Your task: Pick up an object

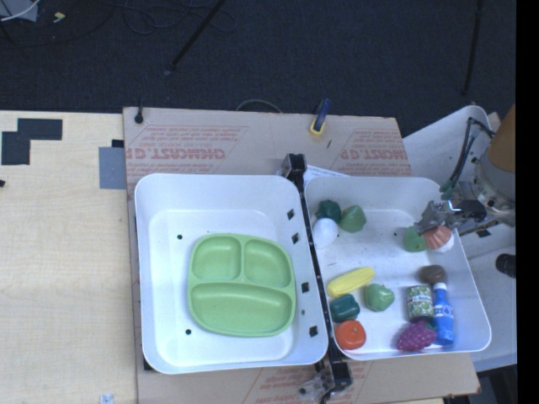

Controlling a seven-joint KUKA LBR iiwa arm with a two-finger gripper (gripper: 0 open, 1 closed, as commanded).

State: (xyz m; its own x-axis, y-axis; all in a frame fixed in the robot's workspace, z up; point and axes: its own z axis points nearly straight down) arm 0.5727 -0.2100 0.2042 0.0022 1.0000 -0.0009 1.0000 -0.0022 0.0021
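Holding green plate (242,285), left bin (160,225), toy foods (350,281) filling right bin (472,293)

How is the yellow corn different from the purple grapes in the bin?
The yellow corn is long and smooth-looking; the purple grapes are a bumpy, rounded bunch. The corn lies near the middle of the right bin, beside the divider; the grapes sit at its near edge, next to the blue bottle. Both are toy foods lying loose.
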